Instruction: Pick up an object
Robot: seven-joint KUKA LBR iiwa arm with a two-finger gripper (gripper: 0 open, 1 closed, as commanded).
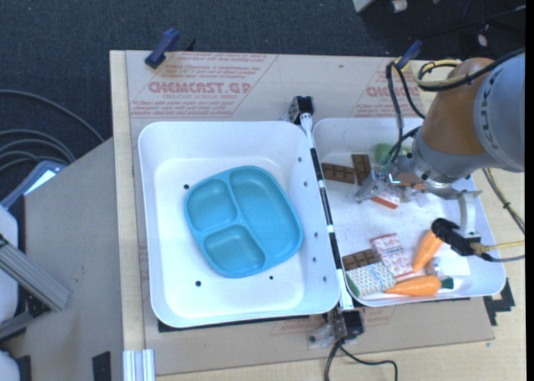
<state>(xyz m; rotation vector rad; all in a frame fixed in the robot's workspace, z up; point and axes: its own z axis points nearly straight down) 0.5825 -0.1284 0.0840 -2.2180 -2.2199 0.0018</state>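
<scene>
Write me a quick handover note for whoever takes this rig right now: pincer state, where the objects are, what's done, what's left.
Pincer: low in the right white bin, near its upper middle; nothing is visibly held.
Right bin contents: brown rectangular blocks by the divider, a small red-orange piece just below the pincer, a red-and-white patterned packet, two orange carrot-shaped toys at the near end.
Left white bin: holds a blue three-compartment plastic tray.
Done: arm is down among the objects.
Left: grasp one object and lift it clear.

1 fixed camera | above bench (250, 71) | slanted downward | both bins in frame | arm enters right
</scene>
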